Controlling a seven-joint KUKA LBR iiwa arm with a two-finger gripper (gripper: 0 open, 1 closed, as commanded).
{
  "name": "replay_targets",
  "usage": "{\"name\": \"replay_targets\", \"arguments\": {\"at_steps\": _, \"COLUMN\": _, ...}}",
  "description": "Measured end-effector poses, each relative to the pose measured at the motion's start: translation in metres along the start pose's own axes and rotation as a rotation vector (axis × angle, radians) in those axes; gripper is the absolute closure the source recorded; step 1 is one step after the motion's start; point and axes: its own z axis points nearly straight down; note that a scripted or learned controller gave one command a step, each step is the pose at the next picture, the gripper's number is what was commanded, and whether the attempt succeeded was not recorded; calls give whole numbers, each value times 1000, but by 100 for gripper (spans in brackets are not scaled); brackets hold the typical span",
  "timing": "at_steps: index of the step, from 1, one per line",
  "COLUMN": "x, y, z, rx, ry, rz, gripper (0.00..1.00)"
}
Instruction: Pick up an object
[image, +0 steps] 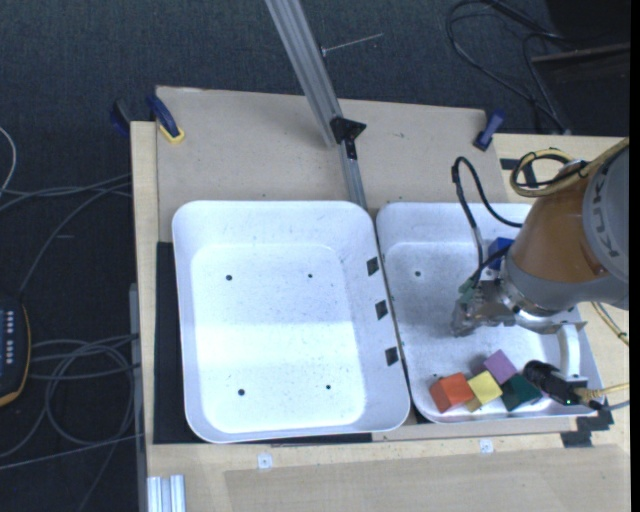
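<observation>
Several small blocks lie in a row at the near edge of the right bin (425, 260): an orange block (452, 391), a yellow block (484, 387), a purple block (501, 365) and a dark green block (520, 392). My gripper (467, 318) hangs low over the middle of that bin, a little above and left of the blocks. Nothing shows between its fingers, and their spread is unclear from this angle.
The left bin (270, 320) sits beside the right one, divided by a rim with black clips. A slanted metal pole (320, 95) rises from the back of the bench. Blue clamps hold the board's far corners.
</observation>
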Motion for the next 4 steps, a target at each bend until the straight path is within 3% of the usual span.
{"name": "replay_targets", "arguments": {"at_steps": 2, "x": 5, "y": 13, "z": -120, "rx": -8, "ry": -3, "rz": -1, "gripper": 100}}
{"name": "replay_targets", "arguments": {"at_steps": 3, "x": 6, "y": 14, "z": -146, "rx": -4, "ry": -2, "rz": -1, "gripper": 100}}
{"name": "replay_targets", "arguments": {"at_steps": 4, "x": 62, "y": 35, "z": -152, "rx": -3, "ry": 0, "rz": -7, "gripper": 100}}
